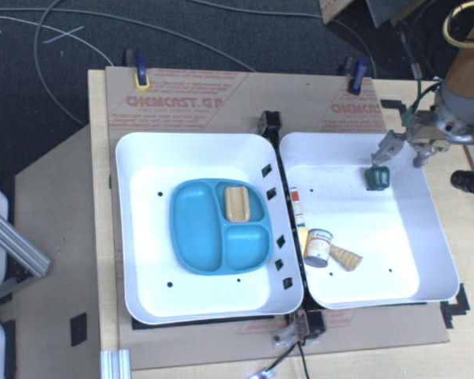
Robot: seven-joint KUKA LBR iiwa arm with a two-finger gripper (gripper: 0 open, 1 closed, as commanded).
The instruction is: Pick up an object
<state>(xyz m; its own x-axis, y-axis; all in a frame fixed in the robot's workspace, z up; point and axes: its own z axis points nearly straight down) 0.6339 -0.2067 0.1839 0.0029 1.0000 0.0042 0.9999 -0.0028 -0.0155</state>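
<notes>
A pale wooden bench (103, 212) stands on a dark floor with thin cables, and it carries two shallow white bins with smooth walls and rounded corners. The gripper (403, 150) hangs over the far right corner of the right bin (426, 235), near its rim. Its two metal fingers (385, 148) are spread wide and nothing is between them. Just below the gripper, slightly to its left, a small dark green block (378, 178) lies on the bin floor, apart from the fingers. Further below and left of the gripper lie a small round can (317, 248) on its side and, touching it, a flat tan piece (347, 257). The floor around the block is bare. Far left of the gripper, the left bin (142, 283) holds a blue plate (197, 227) with three compartments; a tan rounded block (237, 204) rests in one.
</notes>
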